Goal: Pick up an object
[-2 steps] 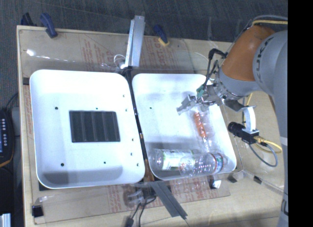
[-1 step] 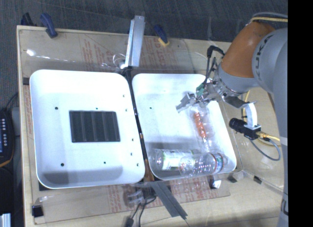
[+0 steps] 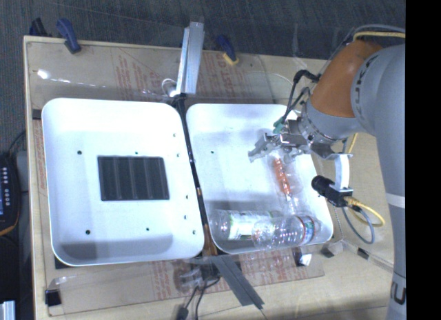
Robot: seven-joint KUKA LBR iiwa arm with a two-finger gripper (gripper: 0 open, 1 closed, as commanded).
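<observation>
Camera view showed the arm (image 3: 358,91) reaching in from the right, wrist bent low over the right bin (image 3: 227,122). Its gripper (image 3: 270,145) hung with fingers apart (nothing between them), just above a slim orange-filled bottle (image 3: 284,179). Two clear bottles (image 3: 265,227) lay along the bin's near wall. I judged it mid-approach; next it needed to descend and close.

robotics lab, clamped bench (image 3: 103,56), twin white bins (image 3: 62,118), grey arm (image 3: 372,84)
</observation>
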